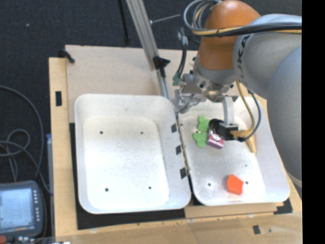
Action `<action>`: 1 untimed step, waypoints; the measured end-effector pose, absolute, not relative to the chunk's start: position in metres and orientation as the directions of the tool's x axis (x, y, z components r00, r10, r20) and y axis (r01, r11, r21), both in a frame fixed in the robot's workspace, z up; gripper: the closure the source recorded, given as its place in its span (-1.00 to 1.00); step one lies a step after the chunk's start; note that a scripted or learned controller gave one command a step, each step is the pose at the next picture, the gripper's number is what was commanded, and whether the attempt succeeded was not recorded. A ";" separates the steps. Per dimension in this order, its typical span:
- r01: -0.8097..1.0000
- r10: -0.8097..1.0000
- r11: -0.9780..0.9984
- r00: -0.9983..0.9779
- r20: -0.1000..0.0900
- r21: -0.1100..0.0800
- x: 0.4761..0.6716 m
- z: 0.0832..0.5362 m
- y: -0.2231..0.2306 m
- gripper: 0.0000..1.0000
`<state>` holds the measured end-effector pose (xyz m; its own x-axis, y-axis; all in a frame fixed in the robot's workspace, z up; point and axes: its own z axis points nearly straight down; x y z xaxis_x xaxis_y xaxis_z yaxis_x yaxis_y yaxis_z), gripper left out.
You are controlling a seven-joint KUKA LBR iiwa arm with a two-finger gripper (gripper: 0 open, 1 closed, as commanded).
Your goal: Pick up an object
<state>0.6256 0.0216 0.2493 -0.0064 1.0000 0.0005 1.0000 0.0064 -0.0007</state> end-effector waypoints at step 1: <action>1.000 1.000 0.007 -0.007 0.001 -0.001 0.630 0.236 0.077 1.00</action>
